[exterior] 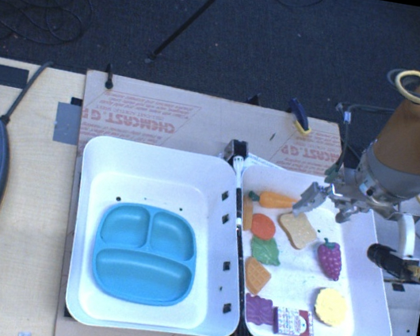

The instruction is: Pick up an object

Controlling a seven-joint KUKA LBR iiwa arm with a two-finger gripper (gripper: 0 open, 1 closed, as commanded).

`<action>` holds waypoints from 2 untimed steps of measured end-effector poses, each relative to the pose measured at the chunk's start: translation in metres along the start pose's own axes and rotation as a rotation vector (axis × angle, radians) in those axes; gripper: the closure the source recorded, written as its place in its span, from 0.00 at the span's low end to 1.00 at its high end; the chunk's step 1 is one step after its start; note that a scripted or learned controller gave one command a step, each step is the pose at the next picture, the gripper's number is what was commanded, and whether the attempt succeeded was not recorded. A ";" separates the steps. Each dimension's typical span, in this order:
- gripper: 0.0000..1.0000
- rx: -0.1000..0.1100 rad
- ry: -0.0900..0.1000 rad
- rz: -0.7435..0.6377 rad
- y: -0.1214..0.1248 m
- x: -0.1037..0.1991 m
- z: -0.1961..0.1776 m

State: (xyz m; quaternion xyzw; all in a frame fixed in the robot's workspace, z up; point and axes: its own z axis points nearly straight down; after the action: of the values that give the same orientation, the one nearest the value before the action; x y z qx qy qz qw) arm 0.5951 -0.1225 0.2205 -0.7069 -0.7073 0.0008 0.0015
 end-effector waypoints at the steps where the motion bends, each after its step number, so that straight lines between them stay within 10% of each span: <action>1: 0.00 -0.004 0.000 0.000 -0.035 -0.064 0.112; 2: 0.00 -0.007 0.001 -0.005 0.012 -0.014 0.080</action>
State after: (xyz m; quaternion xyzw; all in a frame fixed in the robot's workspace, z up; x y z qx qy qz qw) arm 0.6070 -0.1361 0.1409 -0.7051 -0.7091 -0.0019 -0.0004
